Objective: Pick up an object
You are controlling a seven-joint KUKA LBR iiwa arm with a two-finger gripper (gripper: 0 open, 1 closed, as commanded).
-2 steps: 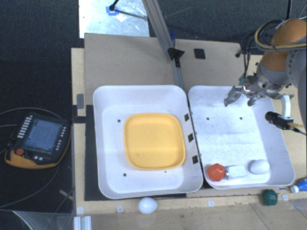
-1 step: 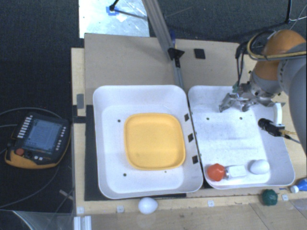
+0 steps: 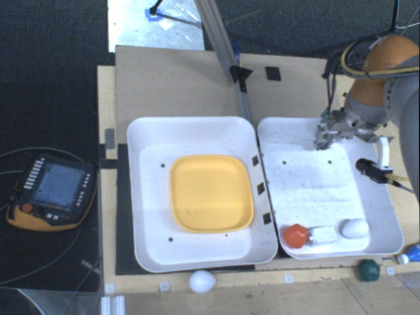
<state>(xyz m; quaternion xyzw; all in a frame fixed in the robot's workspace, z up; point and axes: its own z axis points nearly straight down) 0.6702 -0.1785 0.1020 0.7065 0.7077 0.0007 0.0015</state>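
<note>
In the right bin [image 3: 315,182], along its near edge, lie an orange-red ball [image 3: 295,235], a small white block [image 3: 323,235] and a white egg-shaped object [image 3: 355,228]. My gripper [image 3: 323,140] hangs over the far right corner of that bin, well away from those objects. Nothing shows between its fingers. A yellow square plate [image 3: 212,193] fills the middle of the left bin [image 3: 147,176].
A white egg [image 3: 202,281] lies on the bench in front of the left bin. A dark green ball [image 3: 369,270] rests at the near right corner of the bench. A teach pendant [image 3: 49,189] sits on the floor at left. A metal pole [image 3: 223,38] slants across the back.
</note>
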